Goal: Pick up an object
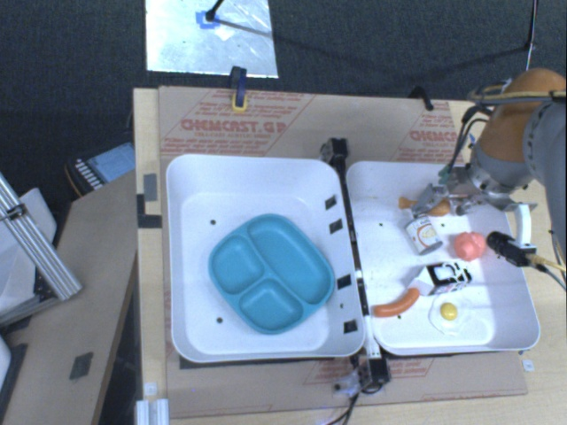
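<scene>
The grey arm with its orange band [532, 91] leans in over the far right corner of the right-hand shallow white bin [514, 330], its wrist bent down so that the pincer [440, 195] sits low at the far side of that bin, near a small orange-and-tan item [409, 204] that lies just to its left. Whether the pincer is apart or together cannot be told, since its tip is lost among cables and dark metal, and nothing can be seen between its parts.

The likeliest thing to take is the small white carton with a red-and-yellow label [423, 235]. It lies just nearer than the pincer and a touch to the left, close under it, with its long axis running from far-left to near-right. So the coming move would, I judge, be a short drop toward the near side, with the pincer closing across the carton's short width.

Other candidates lie farther off in the same bin: a pink rounded lump [470, 245] to the right of the carton, a black-and-white toy piece [446, 276] nearer, an orange sausage-shaped toy [395, 304] and a toy fried egg [449, 312] nearest of all. The left-hand white bin [190, 184] holds a blue divided plastic plate [269, 274], well apart from the arm, on the far side of the divider between the two bins on the worktop
</scene>
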Action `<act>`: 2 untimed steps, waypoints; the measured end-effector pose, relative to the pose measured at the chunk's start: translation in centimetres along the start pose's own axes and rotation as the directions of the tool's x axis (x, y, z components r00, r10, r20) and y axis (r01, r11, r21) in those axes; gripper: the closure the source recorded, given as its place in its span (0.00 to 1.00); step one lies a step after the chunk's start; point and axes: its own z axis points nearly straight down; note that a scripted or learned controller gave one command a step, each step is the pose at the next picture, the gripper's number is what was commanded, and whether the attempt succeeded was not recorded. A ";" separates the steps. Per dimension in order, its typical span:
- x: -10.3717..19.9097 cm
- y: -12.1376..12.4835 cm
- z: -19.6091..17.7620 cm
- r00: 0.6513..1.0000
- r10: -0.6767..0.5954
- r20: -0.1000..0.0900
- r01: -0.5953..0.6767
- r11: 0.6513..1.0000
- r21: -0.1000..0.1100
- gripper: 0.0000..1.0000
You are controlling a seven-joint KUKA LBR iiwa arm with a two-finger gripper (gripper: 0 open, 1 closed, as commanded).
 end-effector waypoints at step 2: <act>0.3 0.5 -5.7 1.000 0.001 0.001 -0.001 1.000 -0.005 1.00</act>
